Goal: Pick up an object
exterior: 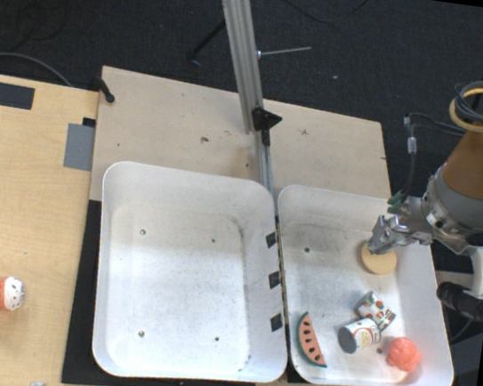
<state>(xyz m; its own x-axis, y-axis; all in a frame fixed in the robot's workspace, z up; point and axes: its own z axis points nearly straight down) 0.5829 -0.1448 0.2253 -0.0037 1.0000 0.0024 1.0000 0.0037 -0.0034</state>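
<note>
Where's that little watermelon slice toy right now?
The watermelon slice lies in the right-hand bin, near its front left corner beside the divider between the bins, just left of the small can.

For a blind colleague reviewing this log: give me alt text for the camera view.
The gripper is low over a tan disc in the right bin. Nearer the camera in that bin lie a watermelon slice, a small can and an orange ball.

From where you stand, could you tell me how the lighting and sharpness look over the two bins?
In the camera view, lighting is even and soft, without glare; the left bin shows grey mottling; the gripper above the tan disc is slightly blurred.
</note>
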